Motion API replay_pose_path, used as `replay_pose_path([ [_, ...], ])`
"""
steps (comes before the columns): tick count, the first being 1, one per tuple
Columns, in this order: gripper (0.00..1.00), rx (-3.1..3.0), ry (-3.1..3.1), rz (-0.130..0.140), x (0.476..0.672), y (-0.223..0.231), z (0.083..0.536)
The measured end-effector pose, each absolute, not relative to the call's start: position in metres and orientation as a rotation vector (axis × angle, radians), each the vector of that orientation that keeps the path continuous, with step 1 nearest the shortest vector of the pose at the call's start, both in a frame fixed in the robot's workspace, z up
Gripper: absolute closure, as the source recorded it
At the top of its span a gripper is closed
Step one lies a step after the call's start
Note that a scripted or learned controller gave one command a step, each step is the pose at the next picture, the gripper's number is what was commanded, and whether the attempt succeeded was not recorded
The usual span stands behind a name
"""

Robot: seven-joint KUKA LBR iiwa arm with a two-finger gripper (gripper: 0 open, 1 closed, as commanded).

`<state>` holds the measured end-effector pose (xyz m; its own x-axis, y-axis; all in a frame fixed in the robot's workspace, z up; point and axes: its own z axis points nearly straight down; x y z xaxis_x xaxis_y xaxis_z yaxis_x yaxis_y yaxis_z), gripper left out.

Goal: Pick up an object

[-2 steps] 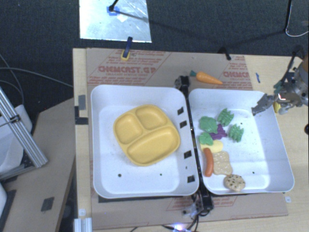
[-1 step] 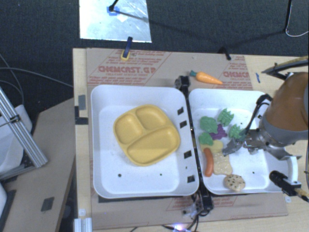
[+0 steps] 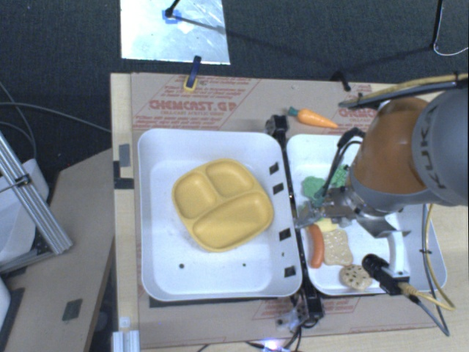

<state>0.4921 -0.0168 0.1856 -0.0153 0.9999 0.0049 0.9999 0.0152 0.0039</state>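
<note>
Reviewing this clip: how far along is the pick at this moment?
Done: the arm has reached over the right bin, with the pincer low near its left wall, beside the green item and above the orange sausage-like piece. In hand: nothing visibly gripped; the view is too cluttered to tell. Left: grasp and lift. The cracker and cookie lie untouched, and the yellow divided plate sits in the left bin.

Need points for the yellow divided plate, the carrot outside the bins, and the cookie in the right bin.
yellow divided plate [image 3: 222, 205], camera view, on the ridge between its compartments
carrot [image 3: 316, 119], camera view, middle of the orange body
cookie [image 3: 355, 276], camera view, centre of its top face
</note>
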Motion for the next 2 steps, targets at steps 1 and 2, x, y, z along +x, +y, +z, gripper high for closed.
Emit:
replay_pose_path([
  [1, 0.00, -2.212, -2.229, -0.003, 0.487, 0.012, 0.184],
  [2, 0.00, -2.199, -2.239, -0.010, 0.491, 0.148, 0.192],
])
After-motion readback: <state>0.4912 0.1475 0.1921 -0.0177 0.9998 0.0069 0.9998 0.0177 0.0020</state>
